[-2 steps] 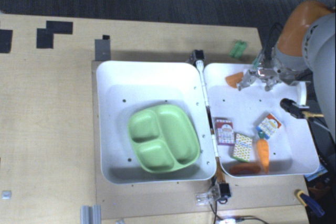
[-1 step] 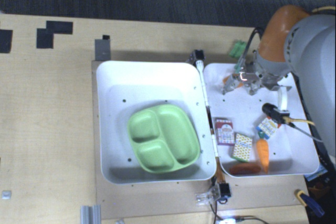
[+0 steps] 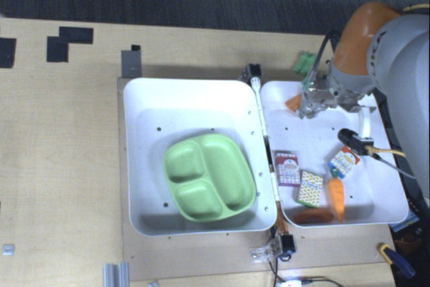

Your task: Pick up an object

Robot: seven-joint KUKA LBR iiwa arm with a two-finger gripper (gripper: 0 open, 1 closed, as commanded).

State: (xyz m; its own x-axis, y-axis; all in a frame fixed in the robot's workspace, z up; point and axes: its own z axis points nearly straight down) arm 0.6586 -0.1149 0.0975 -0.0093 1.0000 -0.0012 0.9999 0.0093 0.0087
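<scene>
Hovering gripper [image 3: 310, 109], right bin [image 3: 383, 215], carrot [image 3: 336, 197]

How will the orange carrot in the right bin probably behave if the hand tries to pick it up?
The carrot looks smooth and tapered, so it may slip from a pinch. Its rounded shape suggests it could roll when nudged. It lies close to the bin wall and a patterned packet, leaving little room.
</scene>
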